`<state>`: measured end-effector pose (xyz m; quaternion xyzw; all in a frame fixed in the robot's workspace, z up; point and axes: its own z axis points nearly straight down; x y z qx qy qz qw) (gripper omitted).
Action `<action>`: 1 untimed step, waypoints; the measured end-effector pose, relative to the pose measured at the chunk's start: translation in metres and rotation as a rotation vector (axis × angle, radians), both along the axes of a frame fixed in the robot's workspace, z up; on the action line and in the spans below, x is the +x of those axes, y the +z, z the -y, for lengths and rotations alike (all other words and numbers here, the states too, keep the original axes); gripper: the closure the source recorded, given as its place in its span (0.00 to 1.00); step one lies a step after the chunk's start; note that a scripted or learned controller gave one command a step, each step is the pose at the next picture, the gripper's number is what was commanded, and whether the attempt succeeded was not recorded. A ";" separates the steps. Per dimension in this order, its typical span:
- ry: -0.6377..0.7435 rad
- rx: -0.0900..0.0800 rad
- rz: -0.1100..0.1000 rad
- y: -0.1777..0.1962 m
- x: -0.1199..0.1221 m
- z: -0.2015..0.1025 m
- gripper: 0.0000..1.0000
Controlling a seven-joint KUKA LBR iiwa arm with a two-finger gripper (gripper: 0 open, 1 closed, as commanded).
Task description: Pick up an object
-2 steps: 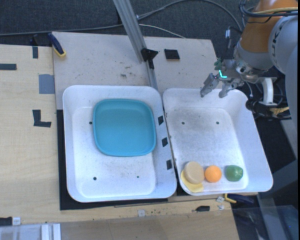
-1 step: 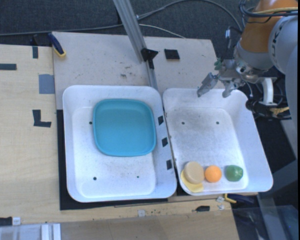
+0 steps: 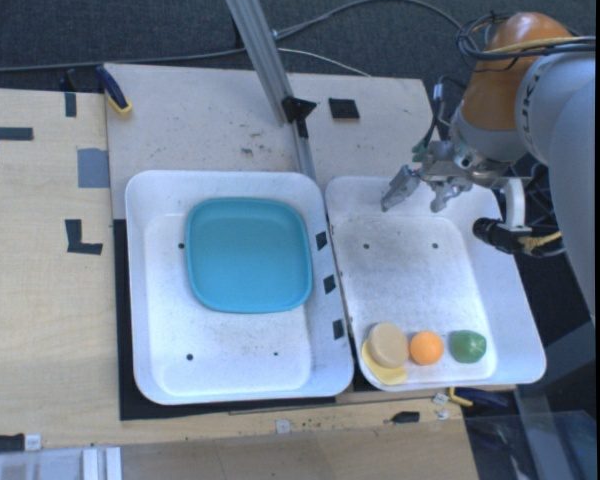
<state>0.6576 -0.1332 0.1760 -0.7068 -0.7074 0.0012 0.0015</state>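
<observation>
**Gripper open over the right bin, nothing in it**

Your surface (image 3: 40, 268) is pale wood, scuffed and speckled near the top, with dark tape marks scattered on its left side and a yellow-and-blue clamp (image 3: 113, 90) at the upper left corner of the lighter board. A grey metal rail (image 3: 270, 63) slants down from the top and ends between the two bins. Beyond the surface you see dark carpet (image 3: 130, 13) with a cable looping across it.

The left bin (image 3: 160, 368) holds a teal plate (image 3: 248, 254), lying flat in its upper middle. The right bin (image 3: 500, 298) is dusted with dark specks and carries three small things in a row along its near edge: a tan disc (image 3: 388, 344) resting on a yellow piece (image 3: 383, 373), an orange ball (image 3: 426, 348) just beside it, and a green ball (image 3: 467, 346) next along.

The gripper (image 3: 418, 196) hangs over the far end of the right bin, fingers spread apart with nothing between them, well apart from that row.
</observation>
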 end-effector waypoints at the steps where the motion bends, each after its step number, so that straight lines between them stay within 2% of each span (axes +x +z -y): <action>1: 0.000 0.000 -0.002 -0.059 0.007 -0.002 0.00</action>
